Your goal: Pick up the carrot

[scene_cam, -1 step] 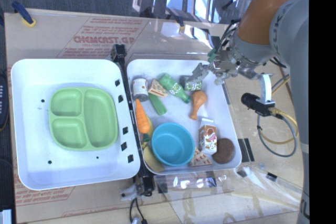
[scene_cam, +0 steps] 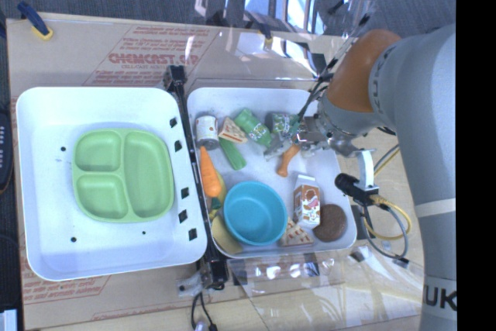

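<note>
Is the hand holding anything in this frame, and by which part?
Cannot be told. The hand sits low in the right bin over a small orange piece; the carrot lies apart, untouched.

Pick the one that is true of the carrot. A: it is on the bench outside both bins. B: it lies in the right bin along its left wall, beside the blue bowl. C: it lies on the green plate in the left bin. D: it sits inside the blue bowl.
B: the carrot lies in the right bin against its left wall, just left of the blue bowl, far from the green plate.
</note>
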Tool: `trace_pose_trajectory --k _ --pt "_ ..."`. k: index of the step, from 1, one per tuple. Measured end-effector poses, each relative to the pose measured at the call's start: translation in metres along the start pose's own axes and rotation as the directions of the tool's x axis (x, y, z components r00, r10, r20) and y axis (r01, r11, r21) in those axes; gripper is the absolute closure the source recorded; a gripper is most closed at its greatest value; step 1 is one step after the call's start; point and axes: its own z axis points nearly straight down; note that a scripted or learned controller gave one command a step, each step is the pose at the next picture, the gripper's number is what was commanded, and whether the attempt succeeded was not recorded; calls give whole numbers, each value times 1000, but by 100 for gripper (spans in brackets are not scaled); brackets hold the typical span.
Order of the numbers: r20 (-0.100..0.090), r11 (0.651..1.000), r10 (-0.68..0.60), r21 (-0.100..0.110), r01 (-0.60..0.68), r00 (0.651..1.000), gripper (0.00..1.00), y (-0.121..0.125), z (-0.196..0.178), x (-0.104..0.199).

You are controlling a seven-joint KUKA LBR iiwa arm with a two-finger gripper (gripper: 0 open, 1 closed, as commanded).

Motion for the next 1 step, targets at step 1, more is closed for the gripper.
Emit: trace_pose_trajectory --k 1 --pt "-3 975 220 -11 -220 975 0 41 21 -1"
